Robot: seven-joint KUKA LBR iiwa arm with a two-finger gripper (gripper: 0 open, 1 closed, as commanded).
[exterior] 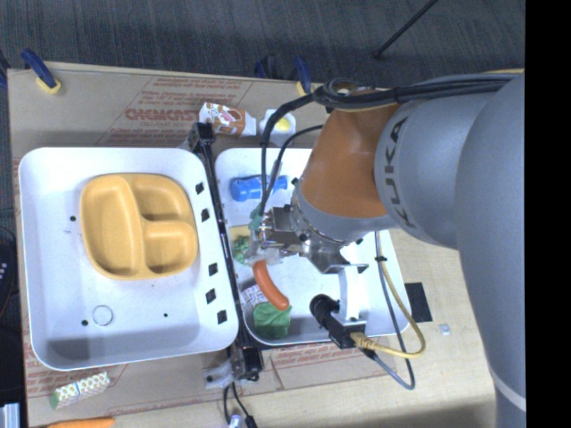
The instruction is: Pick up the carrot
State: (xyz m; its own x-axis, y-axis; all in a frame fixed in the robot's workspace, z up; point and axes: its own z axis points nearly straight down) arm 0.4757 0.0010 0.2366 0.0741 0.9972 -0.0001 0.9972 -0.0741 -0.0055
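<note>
The carrot (270, 285) is a short orange-red piece lying at a slant on the floor of the right bin (379, 315), near its left wall. My gripper (270, 236) hangs just above and slightly behind the carrot's upper end, under the grey and orange wrist. The metal parts of the gripper hide whatever lies directly beneath it. Nothing is visibly lifted off the bin floor.
A green leafy item (270, 320) lies right in front of the carrot. A blue object (253, 187) sits at the back of the right bin, and a yellowish piece (241, 246) lies by the left wall. The left bin (53, 328) holds a yellow divided tray (138, 224).
</note>
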